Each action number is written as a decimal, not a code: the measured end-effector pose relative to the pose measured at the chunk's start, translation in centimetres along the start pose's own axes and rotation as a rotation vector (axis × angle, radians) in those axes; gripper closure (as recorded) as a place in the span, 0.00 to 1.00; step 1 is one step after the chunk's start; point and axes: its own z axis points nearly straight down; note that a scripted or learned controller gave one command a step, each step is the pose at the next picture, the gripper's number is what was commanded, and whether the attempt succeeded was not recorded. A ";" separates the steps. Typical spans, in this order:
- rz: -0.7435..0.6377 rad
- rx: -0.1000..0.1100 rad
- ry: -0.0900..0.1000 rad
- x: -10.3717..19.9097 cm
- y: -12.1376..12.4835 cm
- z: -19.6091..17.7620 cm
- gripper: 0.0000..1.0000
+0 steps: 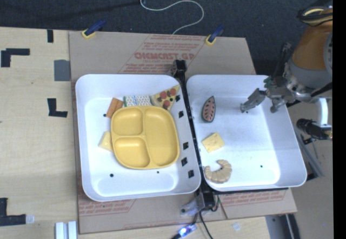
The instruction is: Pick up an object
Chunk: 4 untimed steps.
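So the stuff I could grab is all in the right bin (281, 176). There's a watermelon slice (208, 108) near the upper left part of that bin, right beside the divider between the two bins. Below it, about mid-bin on the left side, sits a yellow cheese wedge (212, 142). Further down, near the bin's lower left corner, is a croissant (219, 171). All three are lying apart from each other on the white floor.

My gripper (259, 99) is hanging over the upper right part of that same bin, well apart from all three pieces. Honestly I can't tell how it's set from this angle, and nothing is showing in it. My arm (311, 54) comes in from the right edge of the frame, orange band up top.

Over in the left bin (86, 140) a yellow divided plate (145, 136) takes up the middle. A pizza slice (166, 97) pokes out by its upper right, an orange piece (114, 107) at its upper left, and a yellow piece (105, 140) sticks out on its left. Both bins sit on a cardboard sheet (157, 54), with a white cable (167, 6) looping at the top of the frame.
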 end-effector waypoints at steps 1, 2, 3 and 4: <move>-0.004 -0.014 -0.003 0.0 0.3 -0.9 0.00; -0.004 -0.008 -0.002 0.3 0.0 5.6 0.00; -0.005 -0.014 -0.005 0.4 0.1 9.8 0.00; -0.006 -0.017 -0.005 0.4 0.2 8.5 1.00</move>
